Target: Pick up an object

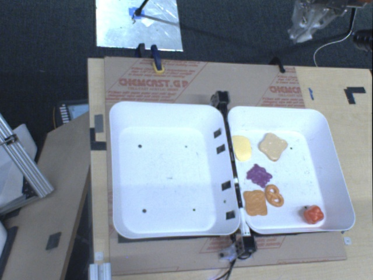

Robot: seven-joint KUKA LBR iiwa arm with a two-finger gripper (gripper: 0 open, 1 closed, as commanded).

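Tool hangs at the upper right, well clear of both bins; its state cannot be told (blurred). All candidates lie in the right bin: yellow piece, tan cookie, purple piece, pretzel, cracker, red piece. Risk: cracker and pretzel are touching, so a descent there may nudge both; flat items may slip.

We see both bins in smooth white plastic, faintly glossy — bench matt brown board, printed; metal sheet shiny, reflective.
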